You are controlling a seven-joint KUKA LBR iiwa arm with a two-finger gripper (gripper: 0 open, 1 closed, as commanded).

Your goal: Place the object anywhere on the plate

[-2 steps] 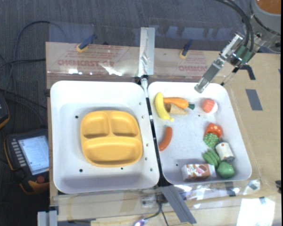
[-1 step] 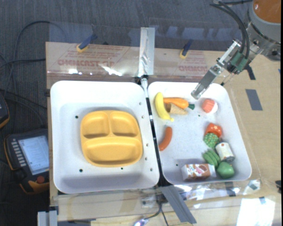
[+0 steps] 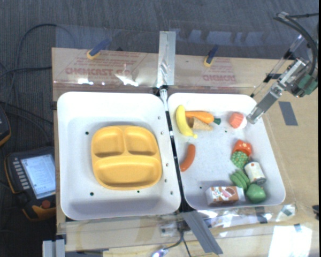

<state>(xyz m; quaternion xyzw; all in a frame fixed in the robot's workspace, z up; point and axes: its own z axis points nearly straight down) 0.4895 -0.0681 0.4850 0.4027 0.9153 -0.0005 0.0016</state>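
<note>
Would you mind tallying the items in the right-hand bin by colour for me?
Yellow: 1, the banana
Orange: 1, the carrot
Red: 3, the sausage, the round piece, the tomato
Green: 3, the bumpy piece, the pod, the round fruit
Printed packaging: 2, the can, the carton
Total: 10

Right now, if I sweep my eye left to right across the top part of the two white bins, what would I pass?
Yellow divided plate → banana → carrot → small orange-red fruit → end effector, at the right bin's far right edge.
</note>
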